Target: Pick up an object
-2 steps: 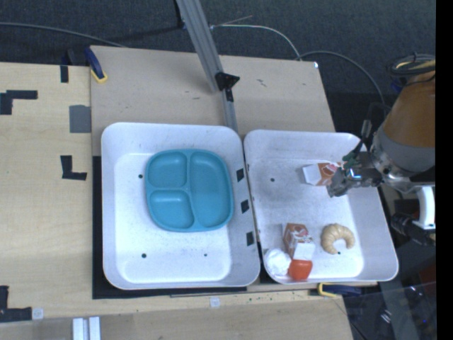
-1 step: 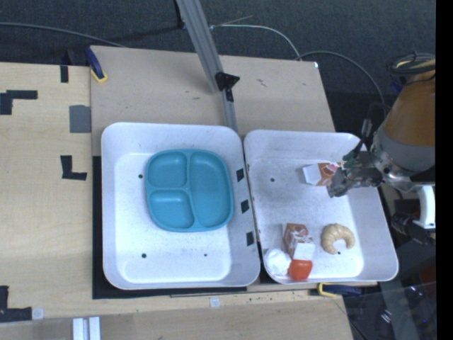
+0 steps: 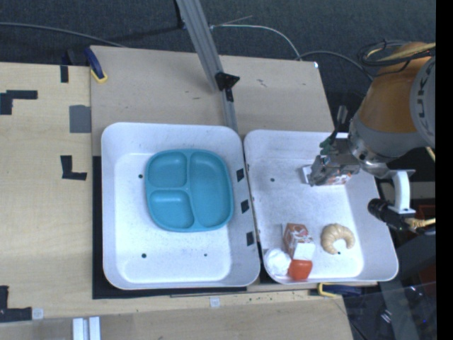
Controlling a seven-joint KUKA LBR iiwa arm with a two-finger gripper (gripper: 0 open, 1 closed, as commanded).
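- Camera view: wooden counter point(image 3: 163, 83) carries two shallow white bins side by side, left white bin point(image 3: 120, 261) and right white bin point(image 3: 283, 154).
- Left bin holds a teal plastic divided plate point(image 3: 189, 190) with three compartments, lying flat about mid-bin, slightly toward the far side.
- Right bin: items cluster along the near edge.
- Tan croissant-shaped toy pastry point(image 3: 337, 237) sits near the bin's near-right corner, apart from the others.
- Brown-and-white small packet point(image 3: 296, 236) lies just left of the pastry, not touching it.
- Red small block point(image 3: 300, 269) sits just below the packet, at the near rim.
- White rounded lump point(image 3: 277, 262) lies next to the red block on its left, by the near-left corner of this bin.
- Grey arm with orange band point(image 3: 396, 91) comes in from the right, over the right bin's far-right part.
- Gripper point(image 3: 327, 172) hangs low over the far-right area of the right bin, well apart from the cluster of items at the near edge.
- Something reddish and pale shows at the gripper's tip; too blurred to say whether it is an object or part of the tool.
- Gripper state: cannot tell whether spread or closed, or whether anything is grasped.
- Grey metal pole point(image 3: 202, 34) slants across the counter from the top toward the gap between the bins.
- Blue-and-yellow clamp point(image 3: 95, 64) at the counter's far-left corner.
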